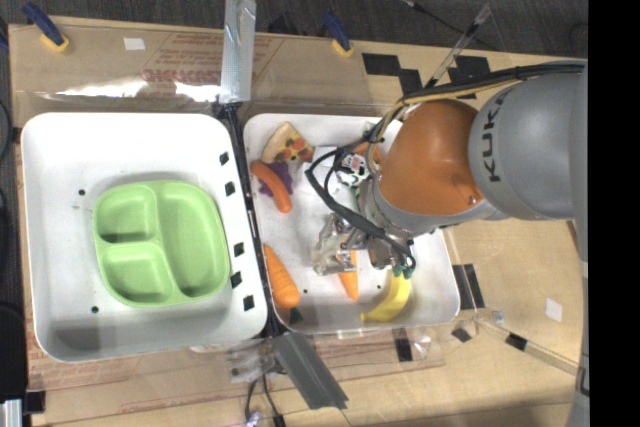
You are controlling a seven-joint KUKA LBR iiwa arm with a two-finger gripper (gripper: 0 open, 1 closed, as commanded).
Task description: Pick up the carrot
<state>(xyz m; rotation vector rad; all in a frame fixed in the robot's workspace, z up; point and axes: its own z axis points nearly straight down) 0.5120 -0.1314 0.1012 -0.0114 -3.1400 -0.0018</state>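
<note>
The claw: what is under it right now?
Under the metal claw an orange carrot-like tip pokes out on the white right bin's floor, beside a yellow banana. The arm covers the rest.

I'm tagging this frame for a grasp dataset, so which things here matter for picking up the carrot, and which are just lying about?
Part of the job:
- carrot, by the right bin's left wall
- end effector, low in that bin

Just lying about:
- banana
- pizza slice
- orange piece under the end effector
- sausage-like toy
- green divided plate in the left bin
</note>
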